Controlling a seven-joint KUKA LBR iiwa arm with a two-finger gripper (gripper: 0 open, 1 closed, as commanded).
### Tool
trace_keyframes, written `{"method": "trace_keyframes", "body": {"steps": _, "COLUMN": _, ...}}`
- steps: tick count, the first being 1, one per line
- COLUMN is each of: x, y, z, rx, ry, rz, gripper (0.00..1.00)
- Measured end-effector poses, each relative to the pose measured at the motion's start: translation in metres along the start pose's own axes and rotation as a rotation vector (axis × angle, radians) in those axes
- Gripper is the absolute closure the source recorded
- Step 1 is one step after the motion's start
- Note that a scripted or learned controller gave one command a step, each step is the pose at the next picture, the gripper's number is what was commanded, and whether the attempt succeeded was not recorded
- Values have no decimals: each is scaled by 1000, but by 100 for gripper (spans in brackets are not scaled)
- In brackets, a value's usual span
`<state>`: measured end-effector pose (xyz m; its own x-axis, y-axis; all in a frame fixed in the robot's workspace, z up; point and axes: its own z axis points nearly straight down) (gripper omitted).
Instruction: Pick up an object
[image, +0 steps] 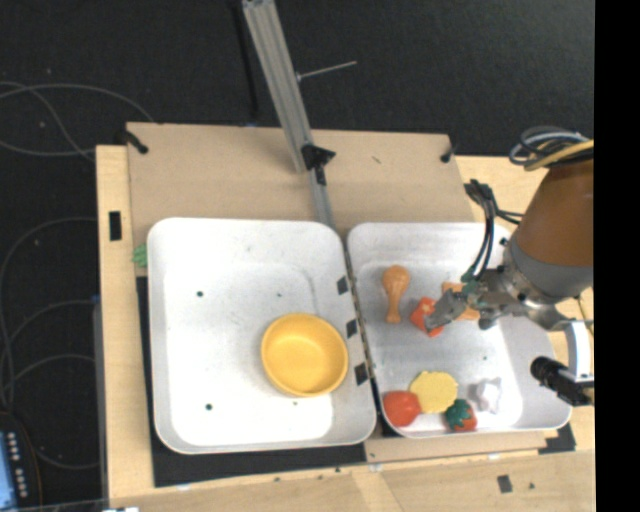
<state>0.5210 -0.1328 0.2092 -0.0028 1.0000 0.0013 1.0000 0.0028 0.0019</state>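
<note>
Reaching low into the right bin (400, 245), the gripper (440, 315) sits right over a small orange-red object (428, 318). The fingers (447, 309) appear to straddle that piece, but whether they are clenched on it or merely resting against it I cannot tell; dark finger parts and red plastic merge at this slant.

Step in hand, by my judgement: the grasp itself, at or just short of closing.

- Just beyond the fingers, toward the bin divider: a tan wooden peg-like piece (395, 290), near but apart.
- Toward the near rim from the fingers: a yellow ridged piece (434, 390), a red tomato-like piece (401, 407) touching it, a small green-and-red item (460, 416), and a pale crumpled thing (487, 392).
- Well apart, across the divider: a yellow bowl (304, 354) in the left bin (200, 260).

Next move calls for a confirmed firm squeeze on the orange-red object, then a straight lift clear of the bin floor. The piece is small and may slip or pivot out.
</note>
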Motion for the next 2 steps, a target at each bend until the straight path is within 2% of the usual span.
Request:
{"method": "trace_keyframes", "body": {"steps": 1, "x": 0, "y": 0, "z": 0, "rx": -1, "ry": 0, "rz": 3, "gripper": 0}}
{"method": "trace_keyframes", "body": {"steps": 2, "x": 0, "y": 5, "z": 44, "rx": 5, "ry": -3, "rz": 5, "gripper": 0}}
